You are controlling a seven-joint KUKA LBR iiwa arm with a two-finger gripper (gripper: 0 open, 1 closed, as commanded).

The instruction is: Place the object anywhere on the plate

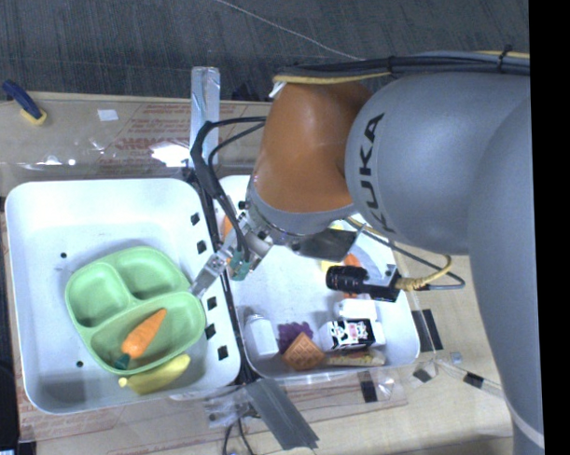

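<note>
A green divided plate (pixel 105 289) lies in the left bin (pixel 33 221). An orange carrot (pixel 144 334) rests in the plate's near compartment. A yellow banana-like piece (pixel 164 373) lies against the plate's near rim, on the bin floor. My gripper (pixel 215 269) hangs over the divider between the two bins, just right of the plate's right edge. A small teal bit (pixel 240 264) shows at the gripper; I cannot tell whether it is held or what it is.
In the right bin (pixel 401 344), near its front wall, are a white bottle (pixel 261 335), a purple piece (pixel 293 335), a waffle-patterned cone (pixel 305 354) and a black-and-white box (pixel 352 333). The arm covers that bin's far part.
</note>
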